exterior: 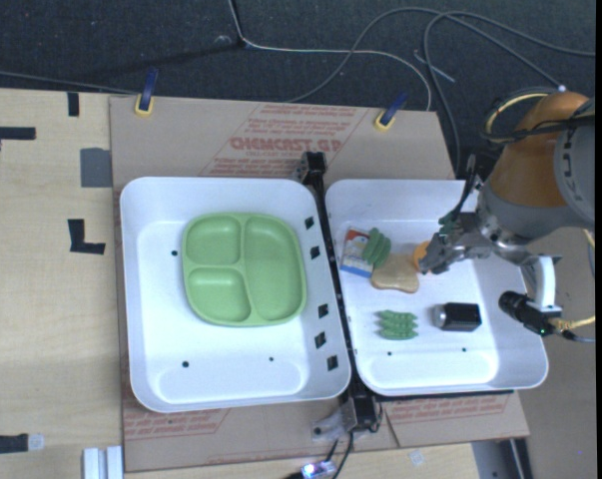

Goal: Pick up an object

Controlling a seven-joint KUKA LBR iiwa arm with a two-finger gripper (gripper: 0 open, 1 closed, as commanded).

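The right bin [480, 367] holds several small objects. A tan bread-like piece [395, 279] lies near its middle, with a small orange bit [421, 255] at its right end. A green and white packet [364, 249] lies to its left. Lower down sit a green ridged piece [397, 324] and a small black block [458, 315]. My gripper [439, 252] reaches in from the right and hangs low by the right end of the tan piece, next to the orange bit. Nothing visibly sits between its dark fingers.
The left bin [151, 367] holds a green divided plate [245, 268]. A black hinge strip [325, 267] runs between the two bins. Cables [310, 53] cross the dark surface behind the bench. The arm's orange band [535, 158] stands over the right bin's far right corner.
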